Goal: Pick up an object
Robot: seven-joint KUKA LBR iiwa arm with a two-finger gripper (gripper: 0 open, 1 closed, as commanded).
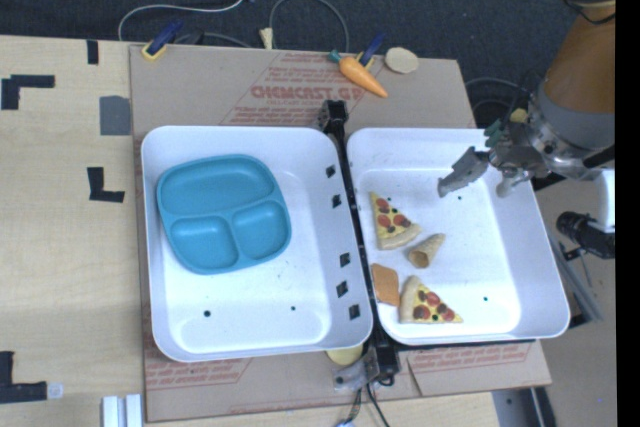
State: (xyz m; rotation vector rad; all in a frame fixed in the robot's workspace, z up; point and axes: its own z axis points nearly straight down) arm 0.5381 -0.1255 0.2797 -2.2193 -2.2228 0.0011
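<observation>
So I've got the gripper (478,173) hanging over the right bin (530,245), fingers spread apart with nothing between them. Candidates are all toy food lying in that bin's left half: a pizza slice (392,220), a little cone-shaped piece (427,249), an orange slab (385,283) and a second pizza slice (428,303). My guess is they're light, stiff plastic and a bit slick. The slices lie flat, so I'd pinch across the crust edge. The cone looks chunkier, probably the easier grab.
</observation>
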